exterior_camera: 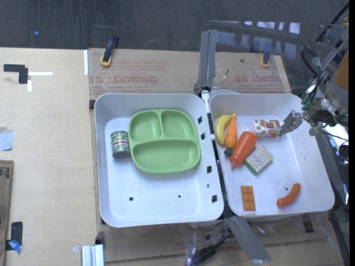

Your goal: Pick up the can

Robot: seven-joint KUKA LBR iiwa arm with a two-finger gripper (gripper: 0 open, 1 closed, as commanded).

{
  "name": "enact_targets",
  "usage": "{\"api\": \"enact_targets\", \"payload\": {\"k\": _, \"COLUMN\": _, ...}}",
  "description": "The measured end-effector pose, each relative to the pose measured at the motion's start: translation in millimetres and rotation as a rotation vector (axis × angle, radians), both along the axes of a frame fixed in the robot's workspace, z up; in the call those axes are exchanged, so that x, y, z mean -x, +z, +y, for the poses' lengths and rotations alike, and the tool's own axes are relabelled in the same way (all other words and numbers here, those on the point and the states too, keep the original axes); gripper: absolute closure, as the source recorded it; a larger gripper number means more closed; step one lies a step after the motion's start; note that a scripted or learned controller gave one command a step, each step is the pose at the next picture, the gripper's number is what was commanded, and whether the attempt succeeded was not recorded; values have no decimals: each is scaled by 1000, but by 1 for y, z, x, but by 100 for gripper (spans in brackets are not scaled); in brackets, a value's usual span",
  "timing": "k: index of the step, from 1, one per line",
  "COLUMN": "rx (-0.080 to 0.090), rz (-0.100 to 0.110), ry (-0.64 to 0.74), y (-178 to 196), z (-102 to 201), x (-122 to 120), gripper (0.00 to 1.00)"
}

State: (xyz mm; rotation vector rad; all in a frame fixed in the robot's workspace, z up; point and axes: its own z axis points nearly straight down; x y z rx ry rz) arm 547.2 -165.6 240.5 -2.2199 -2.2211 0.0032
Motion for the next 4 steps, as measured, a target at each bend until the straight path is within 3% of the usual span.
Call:
{"api": "enact_targets", "payload": {"k": 1, "rx": 1, "rz": -3, "ry": 298, "y": 40, "z": -4, "x": -51, "gripper": 0}}
{"api": "enact_targets", "payload": {"k": 2, "rx": -2, "rz": 0, "ry": 403, "y": -95, "z": 18, "x": 21, "gripper": 0}}
{"api": "enact_targets", "payload": {"k": 3, "rx": 3, "rz": -6, "ry": 316, "y": -145, "z": -13, "x": -92, "gripper": 0}}
{"api": "enact_targets", "payload": {"k": 4, "rx": 4, "rz": -6, "ry": 318, "y": -135, "z": -14, "x": -93, "gripper": 100}}
